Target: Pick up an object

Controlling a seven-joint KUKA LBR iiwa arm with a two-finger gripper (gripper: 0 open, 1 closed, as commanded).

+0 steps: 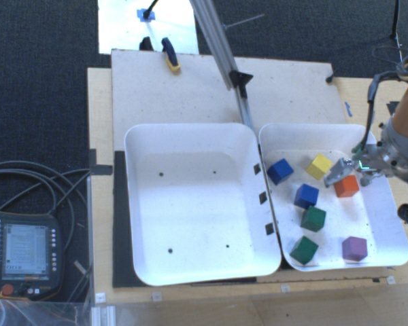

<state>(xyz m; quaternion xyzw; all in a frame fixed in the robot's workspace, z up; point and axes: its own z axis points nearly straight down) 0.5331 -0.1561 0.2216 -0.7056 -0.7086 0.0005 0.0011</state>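
The right bin (387,216) holds several coloured blocks. An orange block (346,186) lies near its far right side, and my gripper (351,174) hangs directly over it, reaching in from the right; whether they touch I cannot tell. A yellow block (319,166) sits just left of the gripper. Further left are a blue block (280,170) and a second blue block (306,195). A green block (313,218), another green block (304,249) and a purple block (354,248) lie toward the near edge.
The left bin (139,202) sits beside the right one, their rims meeting in the middle. A slanted metal pole (214,36) rises from the far side. A teach pendant (24,253) with cables lies at the bench's left.
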